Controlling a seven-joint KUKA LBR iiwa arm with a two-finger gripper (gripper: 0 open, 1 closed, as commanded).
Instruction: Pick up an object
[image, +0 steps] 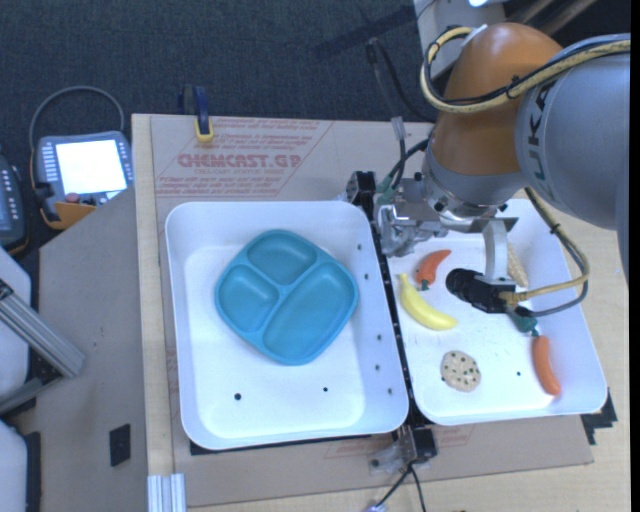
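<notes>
Claw (405, 232) sits at the upper-left corner of the right bin (575, 390); can't tell its opening or whether it holds anything. Nearest pick: banana (425, 306), just below the claw, long axis running upper-left to lower-right. Red pepper (432, 265) lies just right of it.

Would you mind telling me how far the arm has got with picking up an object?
Nothing looks picked up so far. The banana, chili pepper, cookie and carrot all lie in the right bin; the blue plate sits in the left bin. In hand: the gripper is low over the right bin, near the pepper. Left: grasping and lifting an object.
</notes>
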